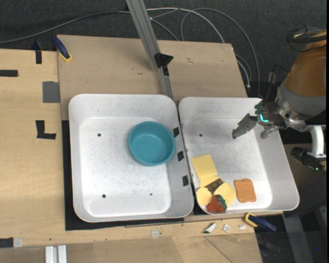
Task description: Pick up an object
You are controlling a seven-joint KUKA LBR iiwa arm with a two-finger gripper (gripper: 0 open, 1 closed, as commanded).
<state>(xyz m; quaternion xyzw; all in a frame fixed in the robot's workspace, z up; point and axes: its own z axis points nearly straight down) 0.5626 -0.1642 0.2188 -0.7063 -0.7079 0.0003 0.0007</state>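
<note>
A blue bowl [151,142] sits in the middle of the left bin [88,119]. In the right bin [208,114], near its front, lie a yellow block [204,166], an orange-brown piece [244,190], a smaller yellow piece [226,191] and a red and green item [216,204] packed close together. My gripper [254,128] hangs over the right bin's back right part, well behind those pieces. Its two fingers are spread apart with nothing between them.
A slanted metal pole [145,32] rises behind the bins, with cables [208,21] on the dark floor beyond. The wooden bench [22,147] extends to the left with black tape marks. Small clips [257,221] lie at the right bin's front edge.
</note>
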